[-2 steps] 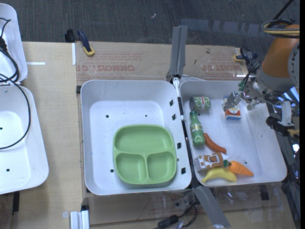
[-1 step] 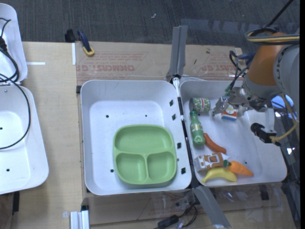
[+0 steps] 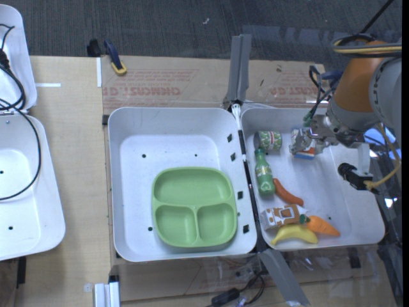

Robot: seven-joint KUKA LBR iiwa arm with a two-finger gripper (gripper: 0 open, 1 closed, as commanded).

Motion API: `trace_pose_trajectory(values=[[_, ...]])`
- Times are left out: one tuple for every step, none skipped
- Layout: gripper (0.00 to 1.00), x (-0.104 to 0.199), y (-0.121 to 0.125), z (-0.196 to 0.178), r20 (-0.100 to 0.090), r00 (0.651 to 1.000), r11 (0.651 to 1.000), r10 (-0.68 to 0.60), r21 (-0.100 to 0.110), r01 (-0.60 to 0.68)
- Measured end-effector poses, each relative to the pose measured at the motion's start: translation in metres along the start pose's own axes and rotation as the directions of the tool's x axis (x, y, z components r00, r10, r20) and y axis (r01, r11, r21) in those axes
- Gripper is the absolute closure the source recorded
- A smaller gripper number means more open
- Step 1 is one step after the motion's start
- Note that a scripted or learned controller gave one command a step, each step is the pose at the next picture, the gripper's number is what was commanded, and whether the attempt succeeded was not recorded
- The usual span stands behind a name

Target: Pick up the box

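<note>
While the gripper (image 3: 303,143) hangs at the right bin's (image 3: 358,226) back, finger state can't be told. Box (image 3: 282,217) lies at that bin's front-left, touching banana (image 3: 295,235), well apart from gripper.

Both bins (image 3: 128,171) are white, the divided plate (image 3: 193,206) pale green. Bottle (image 3: 262,170) green, banana (image 3: 295,236) yellow, carrot (image 3: 321,226) orange, and the box (image 3: 282,217) is brown and white.
</note>
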State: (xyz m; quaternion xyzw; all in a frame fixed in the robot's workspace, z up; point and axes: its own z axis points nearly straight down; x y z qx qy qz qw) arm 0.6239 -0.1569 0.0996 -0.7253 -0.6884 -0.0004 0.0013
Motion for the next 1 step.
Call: trace_pose_trajectory(values=[[1.0,0.0443,-0.0177,-0.0865,0.002,0.998,0.998,-0.061,0.0,0.061]])
